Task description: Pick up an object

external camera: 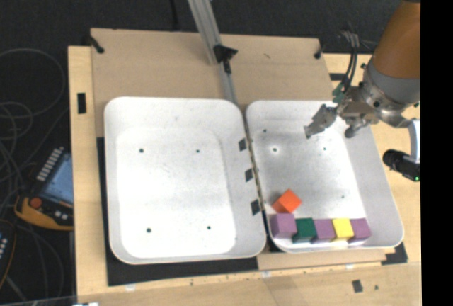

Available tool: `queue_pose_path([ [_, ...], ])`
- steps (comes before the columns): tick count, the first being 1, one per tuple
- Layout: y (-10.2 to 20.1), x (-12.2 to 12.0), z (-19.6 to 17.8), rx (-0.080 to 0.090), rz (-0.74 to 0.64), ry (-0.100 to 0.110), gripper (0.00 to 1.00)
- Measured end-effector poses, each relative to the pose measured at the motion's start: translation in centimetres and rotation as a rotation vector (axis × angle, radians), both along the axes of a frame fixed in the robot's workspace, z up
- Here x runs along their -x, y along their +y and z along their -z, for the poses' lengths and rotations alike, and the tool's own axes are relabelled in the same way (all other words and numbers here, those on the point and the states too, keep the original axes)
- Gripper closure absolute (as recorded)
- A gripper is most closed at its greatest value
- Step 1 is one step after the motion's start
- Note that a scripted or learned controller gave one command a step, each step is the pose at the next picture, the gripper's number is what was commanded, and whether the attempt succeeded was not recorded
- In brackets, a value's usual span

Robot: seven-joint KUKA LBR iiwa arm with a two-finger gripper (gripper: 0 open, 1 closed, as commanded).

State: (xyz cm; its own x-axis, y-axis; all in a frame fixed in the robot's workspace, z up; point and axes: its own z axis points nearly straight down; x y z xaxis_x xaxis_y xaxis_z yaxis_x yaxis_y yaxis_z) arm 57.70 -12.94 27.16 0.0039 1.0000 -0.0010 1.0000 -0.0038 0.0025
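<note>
From my remote seat: the gripper [333, 122] is hanging over the right bin [375, 177], up around the bin's 1 o'clock area, with the grey arm [396, 49] and its orange band coming in from 3 o'clock. I can see 2 fingers spread apart with nothing between them, so the jaws look open and are holding nothing.

All the blocks are bunched at the right bin's 6 o'clock edge. There's a row of 5 pressed up against the near rim: purple block [283, 224], green block [305, 229], another purple block [324, 229], yellow block [342, 227], and a third purple block [360, 228], each one touching or just beside the next. The orange block [287, 202] sits turned at an angle just at 12 o'clock of the row's left end, close to the wall shared with the left bin [177, 177].

Room-wise, the middle and 12 o'clock half of the right bin is bare floor, so the gripper has open space under it. The row along the rim is tight, with little gap between the blocks and the wall. The orange one has free space on its 12 and 3 o'clock sides.

A slanted metal pole [205, 21] runs down from 12 o'clock to the seam between the bins.
</note>
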Motion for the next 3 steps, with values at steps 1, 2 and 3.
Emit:
queue_pose_path([
  [1, -0.2, -0.1, -1.1, 0.001, 0.001, -0.003, 1.00],
  [2, 4.6, 3.6, 7.9, -0.003, -0.008, 0.010, 1.00],
  [3, 4.4, 3.4, 7.5, 0.000, -0.001, 0.001, 0.00],
])
